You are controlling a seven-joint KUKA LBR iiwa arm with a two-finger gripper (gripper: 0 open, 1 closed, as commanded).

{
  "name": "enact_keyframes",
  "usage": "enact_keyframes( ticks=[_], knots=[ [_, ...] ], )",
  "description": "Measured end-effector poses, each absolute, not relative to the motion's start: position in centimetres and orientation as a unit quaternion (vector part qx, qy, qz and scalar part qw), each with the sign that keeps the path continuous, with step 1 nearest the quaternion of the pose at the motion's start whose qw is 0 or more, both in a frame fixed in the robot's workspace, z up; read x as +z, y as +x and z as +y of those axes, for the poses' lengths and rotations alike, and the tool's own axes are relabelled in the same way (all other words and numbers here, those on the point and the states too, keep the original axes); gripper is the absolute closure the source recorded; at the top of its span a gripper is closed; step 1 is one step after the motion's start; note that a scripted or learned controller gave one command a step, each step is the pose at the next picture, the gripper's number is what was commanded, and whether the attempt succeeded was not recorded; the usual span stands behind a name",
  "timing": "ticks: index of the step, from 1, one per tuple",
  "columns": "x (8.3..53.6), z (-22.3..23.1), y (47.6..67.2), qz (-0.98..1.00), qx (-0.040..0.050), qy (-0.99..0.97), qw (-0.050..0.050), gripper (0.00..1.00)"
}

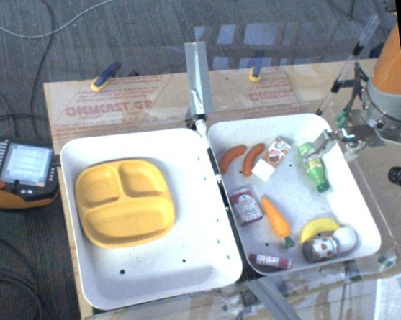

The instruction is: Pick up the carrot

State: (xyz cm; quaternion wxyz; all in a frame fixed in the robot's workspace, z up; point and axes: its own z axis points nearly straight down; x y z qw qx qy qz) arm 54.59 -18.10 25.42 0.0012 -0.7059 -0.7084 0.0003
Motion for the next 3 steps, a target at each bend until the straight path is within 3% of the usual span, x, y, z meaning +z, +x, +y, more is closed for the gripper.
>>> enact_keyframes(
  ticks=[1, 2, 3],
  knots=[
    [11.5, -13.7, 53.4, -0.714, 0.0005, -0.700, 0.002, 0.00],
    [9.3, -11.6, 52.0, -0.687, -0.0033, -0.727, -0.011, 0.00],
    [10.0, -11.4, 52.0, -0.688, -0.0036, -0.726, -0.009, 1.00]
  ],
)
